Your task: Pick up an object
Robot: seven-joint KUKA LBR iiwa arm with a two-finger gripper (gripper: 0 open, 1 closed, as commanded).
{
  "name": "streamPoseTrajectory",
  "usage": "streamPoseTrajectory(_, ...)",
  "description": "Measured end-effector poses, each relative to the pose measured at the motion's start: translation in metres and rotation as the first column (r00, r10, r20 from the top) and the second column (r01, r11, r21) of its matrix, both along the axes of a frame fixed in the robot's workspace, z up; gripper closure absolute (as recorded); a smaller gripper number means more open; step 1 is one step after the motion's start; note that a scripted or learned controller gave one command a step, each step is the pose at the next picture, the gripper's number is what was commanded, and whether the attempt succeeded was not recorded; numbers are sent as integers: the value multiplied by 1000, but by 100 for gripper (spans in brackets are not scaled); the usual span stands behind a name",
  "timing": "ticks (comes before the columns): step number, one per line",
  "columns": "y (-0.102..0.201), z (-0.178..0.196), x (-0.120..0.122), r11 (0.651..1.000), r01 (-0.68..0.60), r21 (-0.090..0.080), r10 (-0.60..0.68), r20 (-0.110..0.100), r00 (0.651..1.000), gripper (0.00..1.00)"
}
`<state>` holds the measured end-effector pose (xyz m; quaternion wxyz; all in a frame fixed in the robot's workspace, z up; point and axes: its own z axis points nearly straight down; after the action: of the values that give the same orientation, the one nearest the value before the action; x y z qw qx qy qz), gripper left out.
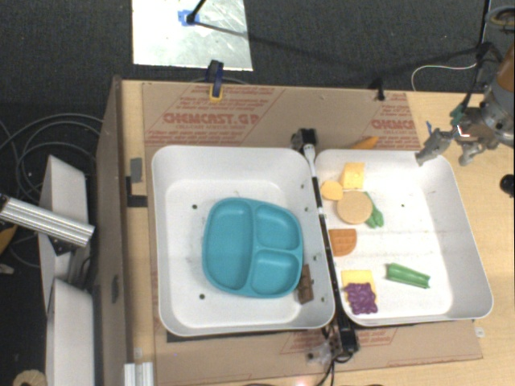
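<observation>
gripper (452, 145) is mine, metal two-finger, fingers spread, pinching nothing, over far right corner of right shallow white bin (467, 240). green plastic pepper (407, 276) lies well apart.

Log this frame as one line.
phase: pre-grasp | gripper: open, nothing held, over right bin far corner | green pepper: in right bin | blue tray: left bin

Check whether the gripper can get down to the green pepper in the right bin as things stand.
Probably yes. The green pepper lies alone on bare bin floor, nothing over it, and the gripper hovers at the right bin's far corner.
</observation>
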<state>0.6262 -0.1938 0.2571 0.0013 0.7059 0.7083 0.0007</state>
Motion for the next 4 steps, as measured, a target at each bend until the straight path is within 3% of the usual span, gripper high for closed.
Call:
streamPoseTrajectory(1, 36, -114, -28, 1000, -2, 4, 2, -10, 1000, 0)
streamPoseTrajectory(2, 75, -165, 7, 1000, -5, 3, 5, 5, 1000, 0)
streamPoseTrajectory(3, 84, -172, 44, 1000, -4, 1, 4, 0, 1000, 0)
streamPoseTrajectory(4, 97, -173, 23, 1000, 0, 1, 0, -2, 1000, 0)
